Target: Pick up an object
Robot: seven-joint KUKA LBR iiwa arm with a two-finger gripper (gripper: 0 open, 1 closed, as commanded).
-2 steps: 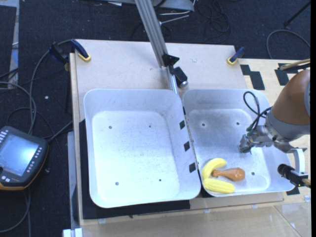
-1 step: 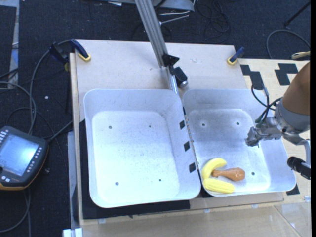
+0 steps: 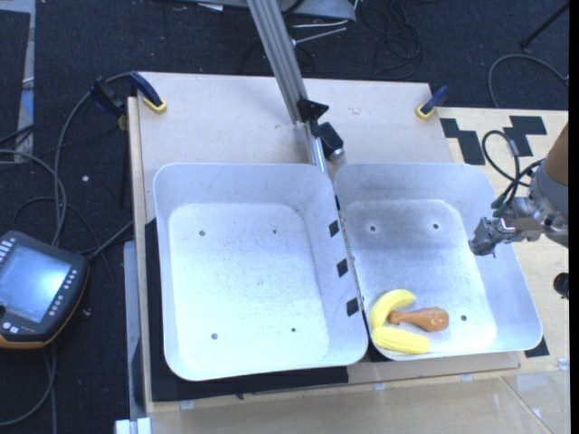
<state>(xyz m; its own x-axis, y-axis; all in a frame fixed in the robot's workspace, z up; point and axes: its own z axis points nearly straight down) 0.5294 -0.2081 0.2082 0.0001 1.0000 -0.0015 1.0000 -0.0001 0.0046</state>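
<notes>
A yellow banana (image 3: 390,305) lies near the front left corner of the right bin (image 3: 503,287). A brown drumstick-shaped toy (image 3: 422,318) rests against it, and a second yellow piece (image 3: 401,340) lies just in front. My gripper (image 3: 483,240) hangs over the right bin's right wall, well to the right of and behind these objects. Nothing shows between its tips.
The left bin (image 3: 181,242) stands beside the right one, with a dark divider strip (image 3: 344,265) between them. A slanted metal pole (image 3: 285,61) rises behind the bins. A teach pendant (image 3: 36,287) lies off the bench at left.
</notes>
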